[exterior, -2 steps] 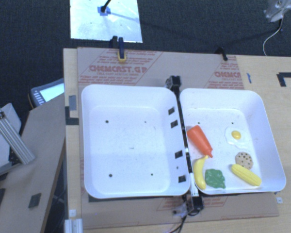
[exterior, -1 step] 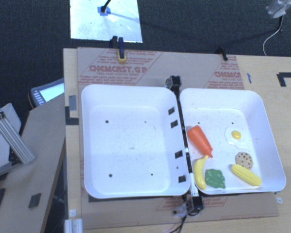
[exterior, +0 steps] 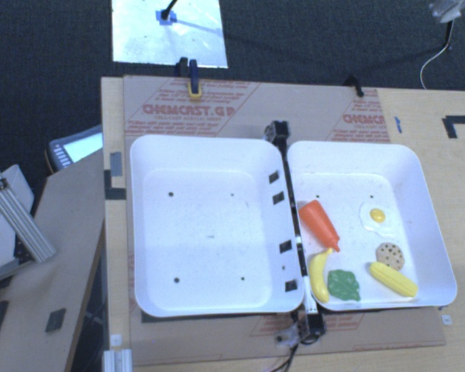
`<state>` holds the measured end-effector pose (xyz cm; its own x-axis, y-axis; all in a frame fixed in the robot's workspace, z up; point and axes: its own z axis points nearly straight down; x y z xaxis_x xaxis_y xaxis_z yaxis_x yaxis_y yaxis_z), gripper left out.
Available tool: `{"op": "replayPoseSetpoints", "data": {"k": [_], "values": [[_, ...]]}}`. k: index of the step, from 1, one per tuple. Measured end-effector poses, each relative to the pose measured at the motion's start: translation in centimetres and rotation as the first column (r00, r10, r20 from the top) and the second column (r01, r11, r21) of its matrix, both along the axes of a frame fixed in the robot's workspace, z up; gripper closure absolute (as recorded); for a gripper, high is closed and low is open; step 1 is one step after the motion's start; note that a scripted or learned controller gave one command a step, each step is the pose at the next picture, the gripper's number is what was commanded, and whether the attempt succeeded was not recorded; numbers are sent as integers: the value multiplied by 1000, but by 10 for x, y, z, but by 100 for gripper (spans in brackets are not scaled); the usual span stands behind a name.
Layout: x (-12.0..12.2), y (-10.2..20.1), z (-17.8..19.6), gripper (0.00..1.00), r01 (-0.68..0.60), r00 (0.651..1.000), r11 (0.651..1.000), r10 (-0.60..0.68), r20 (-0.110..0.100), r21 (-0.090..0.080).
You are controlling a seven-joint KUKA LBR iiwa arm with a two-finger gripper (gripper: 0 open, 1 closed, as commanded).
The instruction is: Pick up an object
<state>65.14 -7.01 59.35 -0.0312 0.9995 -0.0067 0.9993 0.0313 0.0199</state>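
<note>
Gripper: a pale grey piece of the tool [exterior: 452, 0] shows at the far right corner of the view, well above and behind the bench; whether it is released or clenched cannot be told, and nothing is seen in its grasp.

Right bin: the white bin [exterior: 418, 177] on the right holds all five toy foods, gathered in its near half.

Left bin: the white bin [exterior: 151, 208] on the left sits just beside the right one, with black clips along the seam between them.

Carrot: the orange carrot [exterior: 319, 222] lies at a slant close to the bin's left wall, its thin end pointing near and right, almost meeting the banana.

Banana: the yellow banana [exterior: 319, 276] lies just near of the carrot, hard by the left wall, with the green leafy piece [exterior: 344, 285] touching or nearly touching its right side.

Fried egg: the egg [exterior: 377, 216] lies flat toward the right of the group, apart from the rest.

Cookie: the brown cookie [exterior: 389, 255] sits just far of the corn cob [exterior: 394, 279]; the two look close to touching.

Step in hand: judged as the approach, since the tool is well apart from every object.

Best target: probably the carrot, being thick and open on its far side; the egg and cookie look too flat to pinch.

Doing it well: come straight down over the carrot's thick middle, closing across its width, and stay clear of the left wall and the banana.

Risk: a low or off-centre descent may nudge the carrot against the wall or snag its neighbour.
</note>
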Motion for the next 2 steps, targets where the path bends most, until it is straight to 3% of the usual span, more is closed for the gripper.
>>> {"op": "replayPoseSetpoints", "data": {"k": [2], "values": [[0, 1, 23, 100, -9, 1000, 1000, 9, 7, -2]]}}
